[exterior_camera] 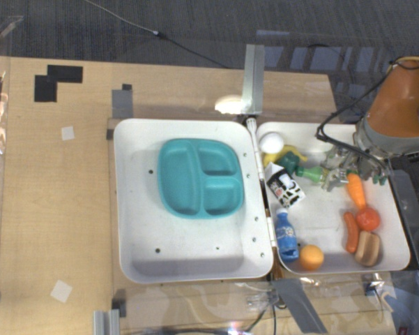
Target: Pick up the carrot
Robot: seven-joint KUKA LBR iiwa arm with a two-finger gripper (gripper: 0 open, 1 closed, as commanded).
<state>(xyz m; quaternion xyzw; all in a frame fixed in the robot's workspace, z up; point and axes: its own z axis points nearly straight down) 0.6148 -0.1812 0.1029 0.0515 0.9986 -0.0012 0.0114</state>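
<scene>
The carrot [356, 190] lies in the right bin [399, 257], directly below the claw [354, 167], whose state I cannot tell, and the tomato [367, 219] touching its lower end may disturb the grasp.

Wooden bench [49, 208] carries two white bins side by side: left bin [136, 257], right bin [394, 253]. Black patch [56, 81] and small pale squares [68, 132] lie on bench surface.

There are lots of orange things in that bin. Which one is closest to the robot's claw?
The long orange carrot, just below the gripper. The round orange fruit lies far off at the right bin's bottom edge.
</scene>
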